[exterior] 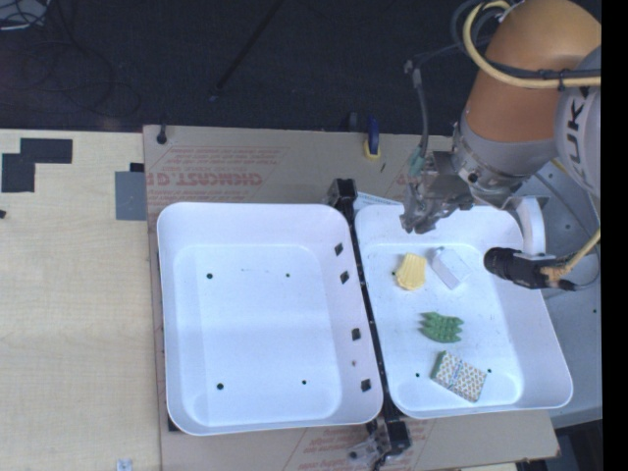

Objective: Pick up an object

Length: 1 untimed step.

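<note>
In the right bin [535, 361] lie a yellow sponge-like piece [411, 272], a small white block [447, 268], a green leafy toy [441, 328] and a patterned packet [460, 376]. My gripper [421, 222] hangs over the bin's far left part, above and just behind the yellow piece. Nothing shows between its fingers. The arm's orange band and grey wrist rise behind it to the right.
The left bin [177, 312] stands beside the right one, joined by a black clip strip [355, 302]. A black cylindrical part [515, 266] juts over the right bin's right edge. Cardboard lies under both bins.
</note>
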{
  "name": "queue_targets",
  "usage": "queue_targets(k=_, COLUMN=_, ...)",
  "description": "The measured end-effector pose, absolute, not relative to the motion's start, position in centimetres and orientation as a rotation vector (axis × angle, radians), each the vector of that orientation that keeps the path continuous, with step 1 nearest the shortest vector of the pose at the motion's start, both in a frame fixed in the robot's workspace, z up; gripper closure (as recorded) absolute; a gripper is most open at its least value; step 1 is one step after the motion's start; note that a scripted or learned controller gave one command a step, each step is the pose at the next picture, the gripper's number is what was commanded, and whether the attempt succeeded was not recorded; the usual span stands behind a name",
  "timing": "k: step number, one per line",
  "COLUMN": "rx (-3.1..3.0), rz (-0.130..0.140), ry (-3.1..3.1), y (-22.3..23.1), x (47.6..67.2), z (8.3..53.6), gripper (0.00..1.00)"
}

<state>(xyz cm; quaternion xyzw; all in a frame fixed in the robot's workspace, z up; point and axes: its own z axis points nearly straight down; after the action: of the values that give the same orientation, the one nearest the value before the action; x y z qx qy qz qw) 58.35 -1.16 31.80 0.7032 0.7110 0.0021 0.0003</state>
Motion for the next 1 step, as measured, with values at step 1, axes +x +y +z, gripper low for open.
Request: queue_targets(k=1, rx=2.221, rz=-0.004, ry=2.229, y=2.63, x=54.40, z=31.91, gripper=1.00)
